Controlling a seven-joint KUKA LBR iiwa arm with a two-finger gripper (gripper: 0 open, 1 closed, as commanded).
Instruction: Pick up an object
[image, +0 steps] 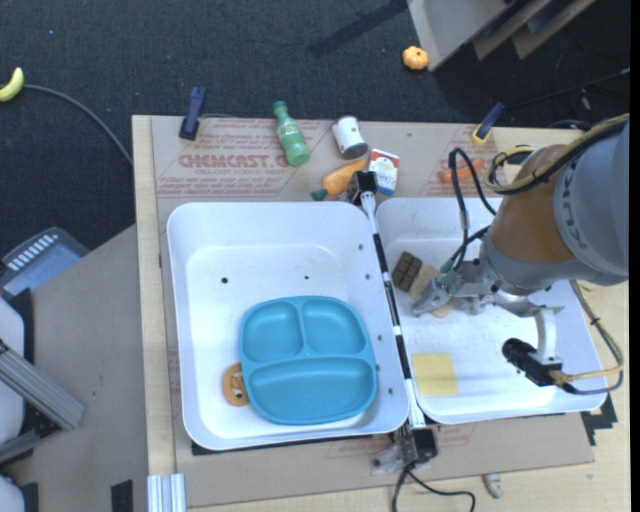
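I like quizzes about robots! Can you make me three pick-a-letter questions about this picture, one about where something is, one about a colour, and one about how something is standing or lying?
1. Where is the blue three-part plastic plate?
A. left white bin
B. right white bin
C. the dark floor

2. What colour is the flat square sponge in the right white bin?
A. red
B. yellow
C. purple

3. How is the green plastic bottle behind the bins placed?
A. standing upright
B. lying on its side
C. hanging from the gripper

Answers: 1 A, it fills the front of the left white bin. 2 B, it looks pale yellow. 3 B, it lies flat on the cardboard sheet.
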